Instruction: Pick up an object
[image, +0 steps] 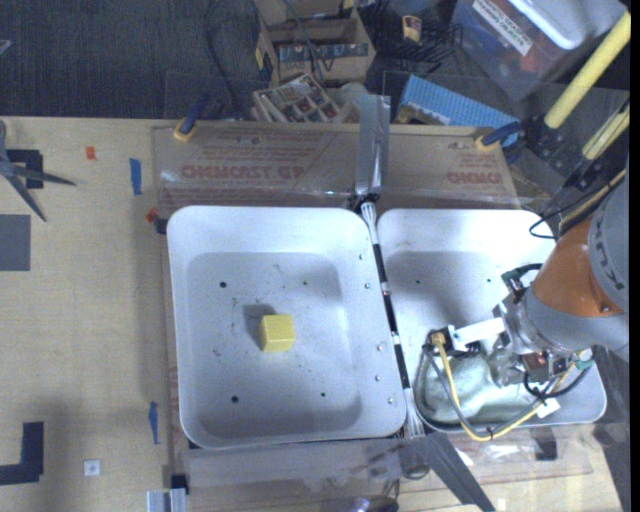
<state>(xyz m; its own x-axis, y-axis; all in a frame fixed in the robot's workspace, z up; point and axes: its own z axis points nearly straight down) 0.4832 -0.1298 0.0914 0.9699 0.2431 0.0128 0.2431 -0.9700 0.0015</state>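
A small yellow foam-like cube (278, 332) sits well apart from the end effector (478, 372), whose grip state I cannot tell

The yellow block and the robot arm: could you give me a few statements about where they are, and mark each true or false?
1. The small yellow cube-shaped block lies in the left shallow white bin. True.
2. The grey arm with the orange band reaches over the left bin. False: it is over the right shallow white bin.
3. The block sits near the middle of its bin's floor. True.
4. The block rests against the divider between the bins. False: it lies well clear of it.
5. The gripper is touching the block. False: it is low in the right bin, apart from it.
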